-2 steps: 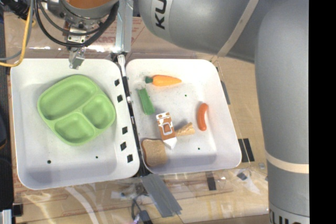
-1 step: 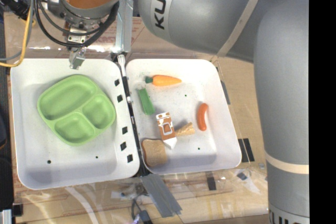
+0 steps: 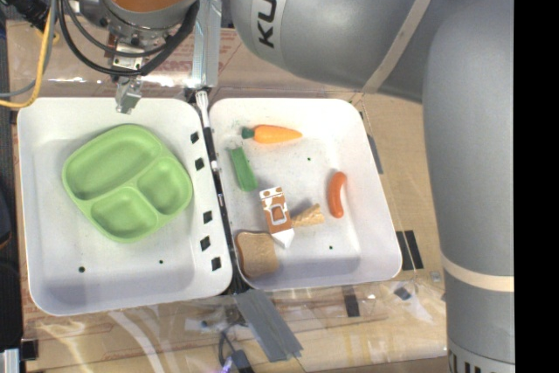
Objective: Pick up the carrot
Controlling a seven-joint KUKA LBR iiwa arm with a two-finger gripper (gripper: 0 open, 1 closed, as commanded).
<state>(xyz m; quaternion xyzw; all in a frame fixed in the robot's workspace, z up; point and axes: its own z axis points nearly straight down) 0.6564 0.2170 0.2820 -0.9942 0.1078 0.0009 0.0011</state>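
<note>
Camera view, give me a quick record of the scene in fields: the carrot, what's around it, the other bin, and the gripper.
carrot: carrot lying near the far edge of the right bin, untouched
same bin: green pod, sausage, small carton, bread slice
left bin: left bin holds a green divided plate
gripper: gripper above the far edge of the left bin, away from the carrot
task status: carrot not yet picked

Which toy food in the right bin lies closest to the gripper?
The carrot, orange with a green top, at the right bin's far edge. The others lie nearer the camera, farther from the gripper.
</note>
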